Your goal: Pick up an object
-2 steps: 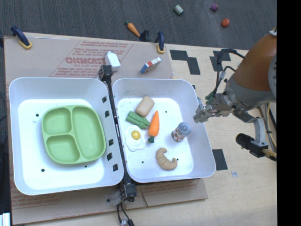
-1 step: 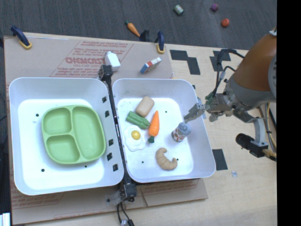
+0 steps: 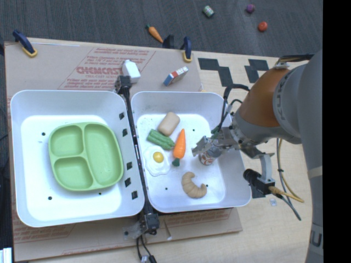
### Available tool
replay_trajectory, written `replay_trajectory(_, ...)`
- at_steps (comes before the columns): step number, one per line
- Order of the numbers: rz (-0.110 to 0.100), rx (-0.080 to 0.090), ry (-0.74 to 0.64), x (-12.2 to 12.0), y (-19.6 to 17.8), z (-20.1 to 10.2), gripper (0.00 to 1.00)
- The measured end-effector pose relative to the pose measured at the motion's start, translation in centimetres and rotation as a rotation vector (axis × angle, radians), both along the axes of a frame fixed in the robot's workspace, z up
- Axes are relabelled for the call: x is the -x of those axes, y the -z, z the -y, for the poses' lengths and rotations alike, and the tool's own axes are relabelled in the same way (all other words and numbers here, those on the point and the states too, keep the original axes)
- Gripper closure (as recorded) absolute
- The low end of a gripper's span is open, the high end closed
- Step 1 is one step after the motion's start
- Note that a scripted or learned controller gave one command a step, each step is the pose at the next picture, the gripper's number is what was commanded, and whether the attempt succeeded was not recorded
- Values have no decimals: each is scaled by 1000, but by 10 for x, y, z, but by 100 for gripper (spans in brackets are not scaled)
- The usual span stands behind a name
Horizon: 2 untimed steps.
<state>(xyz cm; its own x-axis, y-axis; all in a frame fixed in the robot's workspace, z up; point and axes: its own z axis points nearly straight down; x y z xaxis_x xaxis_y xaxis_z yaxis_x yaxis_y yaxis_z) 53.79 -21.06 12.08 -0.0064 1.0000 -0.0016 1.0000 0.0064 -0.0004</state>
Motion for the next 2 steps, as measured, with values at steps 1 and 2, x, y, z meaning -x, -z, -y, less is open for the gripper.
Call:
replay_trajectory(1,-2,0,-4,0,-10,0,100)
replay_trajectory(2,-2,0,-5,0,-10,0,0)
